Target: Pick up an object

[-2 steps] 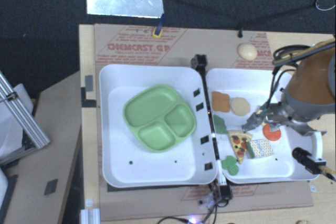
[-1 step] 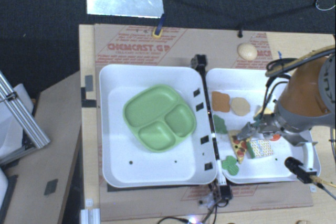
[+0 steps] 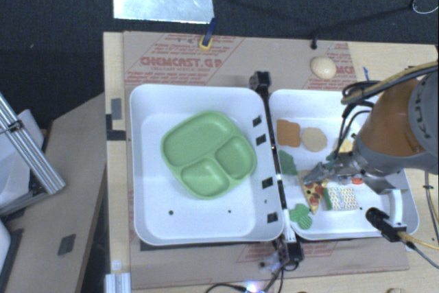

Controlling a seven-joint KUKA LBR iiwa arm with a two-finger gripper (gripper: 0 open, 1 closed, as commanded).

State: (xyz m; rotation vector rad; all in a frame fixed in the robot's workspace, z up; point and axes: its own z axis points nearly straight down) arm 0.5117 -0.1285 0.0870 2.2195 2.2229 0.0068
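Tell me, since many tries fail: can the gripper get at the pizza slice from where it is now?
Probably yes. The gripper hangs low in the right bin, right above the pizza slice, with nothing between them. A patterned block lies close beside it and might get nudged.

A robotics lab: an industrial arm [image 3: 394, 123] reaches over two white bins [image 3: 147, 147] taped onto a cardboard-covered tabletop [image 3: 178, 58], with loose cables [image 3: 260, 7] across dark carpet [image 3: 55, 24].

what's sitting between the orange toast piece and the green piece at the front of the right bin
In the camera view, between the orange toast piece and the front green piece lies another green piece.
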